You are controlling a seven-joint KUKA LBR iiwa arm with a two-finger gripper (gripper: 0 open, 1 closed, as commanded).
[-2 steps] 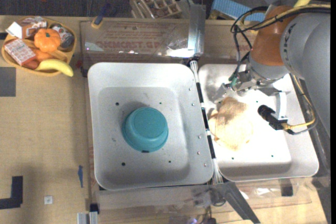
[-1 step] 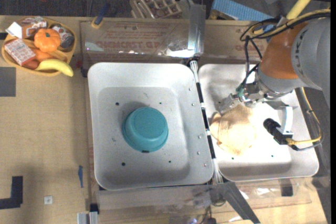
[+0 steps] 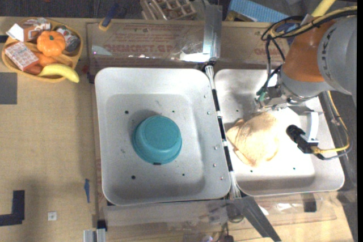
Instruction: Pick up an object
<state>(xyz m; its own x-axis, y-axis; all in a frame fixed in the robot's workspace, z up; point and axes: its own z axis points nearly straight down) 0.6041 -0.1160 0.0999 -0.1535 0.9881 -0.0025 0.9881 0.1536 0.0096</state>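
Two bins side by side. Left bin (image 3: 113, 88) holds a teal bowl (image 3: 157, 139), upside down, just off centre toward 7 o'clock. Right bin (image 3: 332, 175) holds a tan, floppy, flatbread-like object (image 3: 254, 139) lying at about 8 o'clock of that bin's floor, touching the divider side.

Arm (image 3: 317, 59) reaches in from 3 o'clock. Gripper (image 3: 271, 98) hangs over the right bin, at 12–1 o'clock of the flatbread, right at its upper edge. Fingers hidden under the wrist: spread or closed, cannot tell. Nothing visibly held.

Judged step: approach or descent for a grasp on the flatbread; pick not achieved. Next move likely needs a pinch on the raised edge, then a straight lift. Risk: thin, limp item slips out.
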